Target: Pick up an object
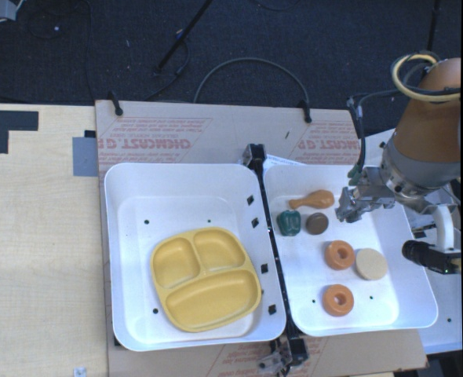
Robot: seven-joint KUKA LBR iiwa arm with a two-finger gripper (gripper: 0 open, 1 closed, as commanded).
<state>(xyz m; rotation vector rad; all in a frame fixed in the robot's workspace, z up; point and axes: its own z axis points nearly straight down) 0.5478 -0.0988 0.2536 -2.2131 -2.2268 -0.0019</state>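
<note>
Two doughnuts (340, 255) beside cream puck (371, 264)

Below me the pale wood-grain counter (35, 242) carries a flat sheet of brown printed cardboard (176, 132), and on that sheet sit two shallow white plastic bins side by side, the left bin (125, 187) and the right bin (396, 305), meeting along a black clipped seam (264, 234). In the left bin lies a yellow plastic tray with three compartments (206, 277), turned at a slant near the bin's front right. Beyond the counter's far edge is dark blue carpet (98, 45) with thin black cables (251, 73) looping over it, and dark square markers (12, 128) sit on the counter's far left.
</note>
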